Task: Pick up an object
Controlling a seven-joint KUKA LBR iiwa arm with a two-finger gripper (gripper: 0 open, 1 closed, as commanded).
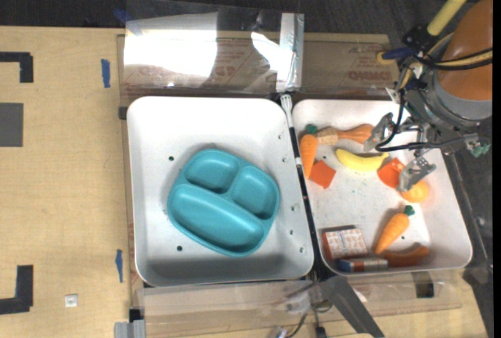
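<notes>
here, tool (407,160): right of frame, low over the right bin (446,250); its grip, cannot tell
crowding it: banana (360,160), orange pieces (401,176)
left bin (149,125): teal tray (223,199)

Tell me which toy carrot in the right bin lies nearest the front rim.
The carrot beside the small box, leaves pointing toward the claw. The other carrot lies up by the divider.

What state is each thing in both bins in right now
Teal divided plate: upright, nothing on it, left bin.
Banana: lying flat, right bin.
Carrot: lying, leafy end up-right.
Marker: lying along the near wall.
Gripper: low over the right bin.
</notes>
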